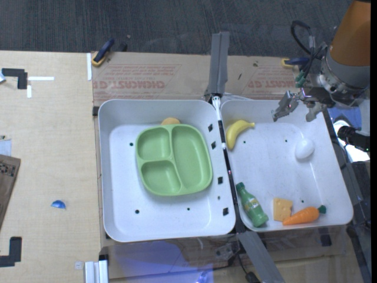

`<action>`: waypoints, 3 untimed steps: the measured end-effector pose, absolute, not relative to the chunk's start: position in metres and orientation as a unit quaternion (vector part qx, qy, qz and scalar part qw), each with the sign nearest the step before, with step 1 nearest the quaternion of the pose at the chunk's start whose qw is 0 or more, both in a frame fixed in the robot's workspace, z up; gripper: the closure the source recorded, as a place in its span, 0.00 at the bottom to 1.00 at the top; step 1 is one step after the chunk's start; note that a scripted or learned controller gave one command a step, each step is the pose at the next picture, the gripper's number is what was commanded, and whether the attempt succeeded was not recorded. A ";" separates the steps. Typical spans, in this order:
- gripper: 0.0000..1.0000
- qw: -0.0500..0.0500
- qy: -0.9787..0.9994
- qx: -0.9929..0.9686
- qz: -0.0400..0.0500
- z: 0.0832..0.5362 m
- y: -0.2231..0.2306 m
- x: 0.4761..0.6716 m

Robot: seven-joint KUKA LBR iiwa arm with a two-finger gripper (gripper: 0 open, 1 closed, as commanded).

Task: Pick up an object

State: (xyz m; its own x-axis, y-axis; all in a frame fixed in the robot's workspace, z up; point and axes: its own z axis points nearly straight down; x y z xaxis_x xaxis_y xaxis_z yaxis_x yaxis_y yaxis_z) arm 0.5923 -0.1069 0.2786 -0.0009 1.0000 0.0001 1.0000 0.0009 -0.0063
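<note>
Gripper (298,105) hangs over the right bin's (330,220) far edge, fingers spread apart and holding nothing, while a banana (237,131), white egg (304,150), green bottle (251,204), cheese slice (282,208) and carrot (303,215) lie in that bin.

1. The desk (47,152) is a pale wood surface; a brown cardboard sheet (159,78) with red lettering covers the strip behind the left bin.
2. The left bin (112,175), shallow and white, sits directly on the desk and serves as the landmark here.
3. The right bin (330,158) sits just right of the left bin, their inner rims touching.
4. A blue-and-yellow clamp (104,50) lies at the cardboard's corner, behind and left of the left bin.
5. A small blue piece (58,204) lies on bare wood, well left of the left bin.
6. Black L-shaped marks (16,75) sit far left of the left bin.
</note>
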 end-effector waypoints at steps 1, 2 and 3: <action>0.00 0.002 -0.714 -0.700 0.003 0.188 -0.062 0.646; 0.00 0.001 -0.746 -0.666 0.001 0.100 -0.093 0.646; 0.00 0.002 -0.796 -0.605 0.001 0.089 -0.128 0.611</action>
State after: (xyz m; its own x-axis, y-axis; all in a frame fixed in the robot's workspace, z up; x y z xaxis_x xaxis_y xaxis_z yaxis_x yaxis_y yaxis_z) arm 0.6108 -0.1279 0.0891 -0.2677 0.9635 0.0017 0.9635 0.2677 -0.0043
